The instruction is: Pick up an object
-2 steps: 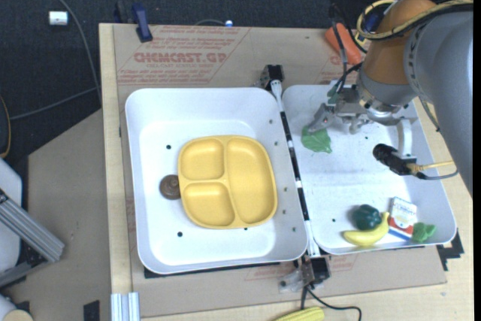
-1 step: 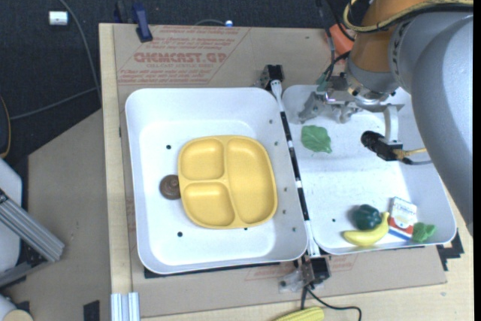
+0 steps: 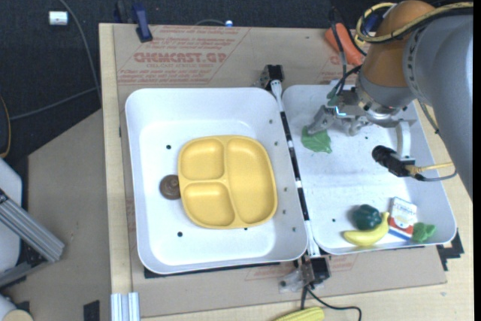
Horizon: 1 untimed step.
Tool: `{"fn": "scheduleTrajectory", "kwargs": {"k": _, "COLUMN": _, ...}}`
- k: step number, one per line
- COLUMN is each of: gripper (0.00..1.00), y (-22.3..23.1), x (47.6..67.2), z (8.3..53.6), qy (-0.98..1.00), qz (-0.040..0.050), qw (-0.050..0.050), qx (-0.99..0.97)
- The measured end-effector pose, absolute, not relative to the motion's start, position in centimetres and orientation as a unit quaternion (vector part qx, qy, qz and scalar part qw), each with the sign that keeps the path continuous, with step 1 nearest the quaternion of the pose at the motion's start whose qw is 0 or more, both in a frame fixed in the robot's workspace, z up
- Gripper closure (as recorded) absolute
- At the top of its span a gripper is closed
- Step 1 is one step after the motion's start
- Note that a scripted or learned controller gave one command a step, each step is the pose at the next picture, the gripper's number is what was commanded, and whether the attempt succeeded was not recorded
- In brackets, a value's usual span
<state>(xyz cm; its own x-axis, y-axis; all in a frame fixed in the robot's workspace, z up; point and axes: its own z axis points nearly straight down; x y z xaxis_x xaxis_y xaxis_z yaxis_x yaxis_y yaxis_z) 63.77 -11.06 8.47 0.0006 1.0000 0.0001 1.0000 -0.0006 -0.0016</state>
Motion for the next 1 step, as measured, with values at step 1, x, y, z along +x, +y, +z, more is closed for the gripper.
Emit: {"fn": "scheduleTrajectory", "kwargs": {"k": 1, "gripper": 0.00, "y": -10.16, "x": 62.24, "z": 8.47, "qy": -0.707, "qz": 0.0006, "qw": 0.001, "qx": -0.707}}
